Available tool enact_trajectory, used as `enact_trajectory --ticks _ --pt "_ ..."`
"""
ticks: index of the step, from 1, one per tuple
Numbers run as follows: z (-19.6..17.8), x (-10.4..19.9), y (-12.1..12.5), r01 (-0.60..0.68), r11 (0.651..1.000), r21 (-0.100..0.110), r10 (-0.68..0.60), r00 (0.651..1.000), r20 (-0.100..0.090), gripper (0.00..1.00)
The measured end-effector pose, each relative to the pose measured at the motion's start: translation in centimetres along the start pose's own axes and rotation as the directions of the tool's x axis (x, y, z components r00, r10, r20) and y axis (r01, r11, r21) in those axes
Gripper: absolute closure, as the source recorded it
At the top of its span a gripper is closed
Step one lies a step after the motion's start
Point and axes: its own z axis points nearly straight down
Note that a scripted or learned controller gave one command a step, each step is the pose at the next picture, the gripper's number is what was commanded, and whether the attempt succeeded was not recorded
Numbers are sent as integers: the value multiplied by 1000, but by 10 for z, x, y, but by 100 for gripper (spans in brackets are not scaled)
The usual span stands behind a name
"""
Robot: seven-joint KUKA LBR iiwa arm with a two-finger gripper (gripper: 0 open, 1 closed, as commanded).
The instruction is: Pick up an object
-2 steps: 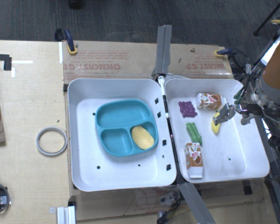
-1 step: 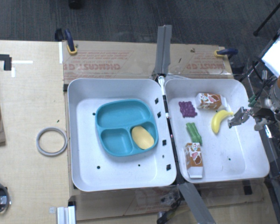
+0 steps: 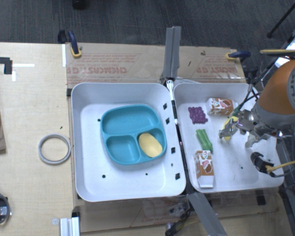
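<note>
Tool (image 3: 238, 132) hangs over the right bin (image 3: 236, 178); whether it holds anything, we cannot tell. Left of it lie purple grapes (image 3: 197, 114), a green pod (image 3: 203, 138) and two cartons (image 3: 204, 168); we fear a descent between them grabs nothing.

light: bright, even, overhead | shadows: soft, faint | glare: mild on white bins (image 3: 83, 132) | focus: slightly soft overall
</note>
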Motion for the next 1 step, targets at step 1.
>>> enact_trajectory --ticks 1 --pt "-16 88 41 103 995 -3 -103 995 1 0"
